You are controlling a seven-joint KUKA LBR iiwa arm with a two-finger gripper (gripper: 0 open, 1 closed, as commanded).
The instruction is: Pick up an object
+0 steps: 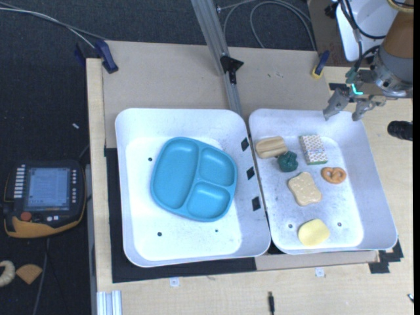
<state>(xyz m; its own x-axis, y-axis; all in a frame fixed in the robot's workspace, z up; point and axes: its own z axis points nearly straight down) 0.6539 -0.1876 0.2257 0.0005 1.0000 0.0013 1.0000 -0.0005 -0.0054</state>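
Observation:
The right bin [367, 176] holds several small objects: a tan bread roll [270, 146], a dark green lump [287, 162], a checkered block [314, 149], an orange pretzel [334, 174], a beige cracker-shaped piece [304, 188] and a yellow block [314, 232]. My gripper [344, 111] hangs over the bin's far right corner, above and to the right of the checkered block. Its two fingers stand apart, open, with nothing between them.
The left bin [131, 195] carries a blue divided plate [193, 178]. A metal pole [213, 31] rises behind the bins. A tablet-like pendant [42, 195] lies off the bench at left. Blue clamps [104, 54] grip the bench's far edge.

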